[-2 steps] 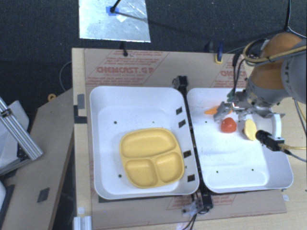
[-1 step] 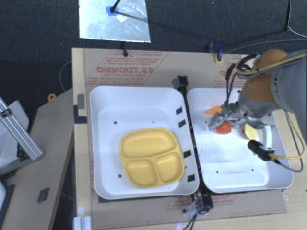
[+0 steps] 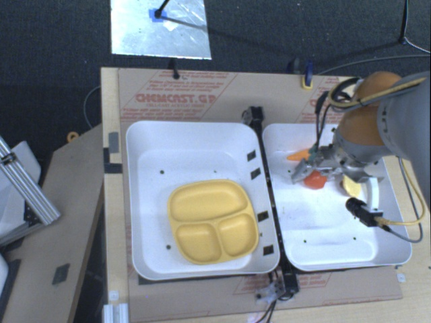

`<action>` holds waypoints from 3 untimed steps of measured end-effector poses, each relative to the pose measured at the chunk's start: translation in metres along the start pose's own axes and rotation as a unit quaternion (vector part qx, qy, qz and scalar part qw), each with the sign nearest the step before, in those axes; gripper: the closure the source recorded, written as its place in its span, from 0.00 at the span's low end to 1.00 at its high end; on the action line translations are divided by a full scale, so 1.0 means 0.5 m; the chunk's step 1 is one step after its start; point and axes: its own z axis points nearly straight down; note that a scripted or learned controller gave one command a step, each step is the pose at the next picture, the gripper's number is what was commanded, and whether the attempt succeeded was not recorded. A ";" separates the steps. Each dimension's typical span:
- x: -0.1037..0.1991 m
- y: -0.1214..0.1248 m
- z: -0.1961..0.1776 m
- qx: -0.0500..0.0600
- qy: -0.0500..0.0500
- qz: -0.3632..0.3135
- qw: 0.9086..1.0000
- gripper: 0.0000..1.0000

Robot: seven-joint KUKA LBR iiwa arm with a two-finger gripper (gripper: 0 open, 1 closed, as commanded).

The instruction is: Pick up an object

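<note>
A: Where is the gripper (image 3: 311, 169)?
B: Low in the right bin (image 3: 323, 237), at its far-left part. The grey arm (image 3: 394, 123) comes in from the right, with the orange band (image 3: 370, 106) above the wrist.
A: Does it hold anything?
B: I cannot tell. A red-orange thing (image 3: 314, 180) lies right at the tip, touching or nearly so, but the metal hides how they meet.
A: Anything else close by?
B: A small orange piece (image 3: 297, 156) just far-left of the tip, and a pale yellow thing (image 3: 353, 187) to its right, partly under the wrist. A black cable (image 3: 367, 215) hangs off the arm over the bin's right side.
A: And the left bin (image 3: 148, 160)?
B: A yellow tray (image 3: 213, 219) with three compartments lies flat in its near-right part, well apart from the gripper.
A: What do the bins rest on?
B: A brown board (image 3: 195, 94) with red print, on a bench. Beyond it lies dark carpet (image 3: 54, 39) with a shiny metal sheet (image 3: 159, 20) at the far side. At the left stands a grey metal rail (image 3: 23, 187).
</note>
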 end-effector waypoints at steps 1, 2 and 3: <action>0.000 0.002 -0.023 -0.002 0.000 0.000 1.000 1.00; -0.001 0.002 -0.111 -0.003 0.000 -0.001 1.000 1.00; -0.007 0.003 -0.199 -0.003 -0.001 -0.001 1.000 1.00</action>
